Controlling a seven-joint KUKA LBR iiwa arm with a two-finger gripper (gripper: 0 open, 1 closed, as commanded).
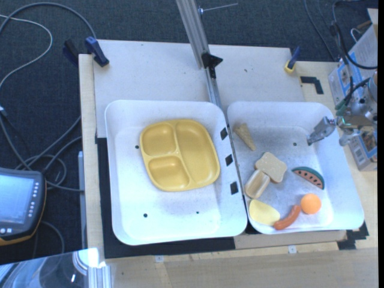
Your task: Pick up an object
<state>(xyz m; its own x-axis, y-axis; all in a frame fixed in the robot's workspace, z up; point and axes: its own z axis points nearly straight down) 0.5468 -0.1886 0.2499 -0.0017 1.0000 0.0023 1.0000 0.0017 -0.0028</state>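
Note:
The right bin (336, 161) holds several toy foods. A tan cone (244, 135) lies at its upper left, and a bread slice (271, 166) sits above a pale bread roll (257, 184) near the middle. A watermelon slice (308, 177), an orange ball (310, 204), a red-orange sausage (287, 218) and a yellow wedge (263, 212) lie toward the front. My gripper (327, 131) hangs over the bin's upper right part, up and to the right of the watermelon slice. I see nothing held in it.
A yellow divided plate (179, 155) rests in the left bin (126, 209). A slanted metal pole (191, 14) rises from the rear between the bins. Blue clamps (96, 50) and cables sit at the bench edges, and a screen (18, 203) stands at far left.

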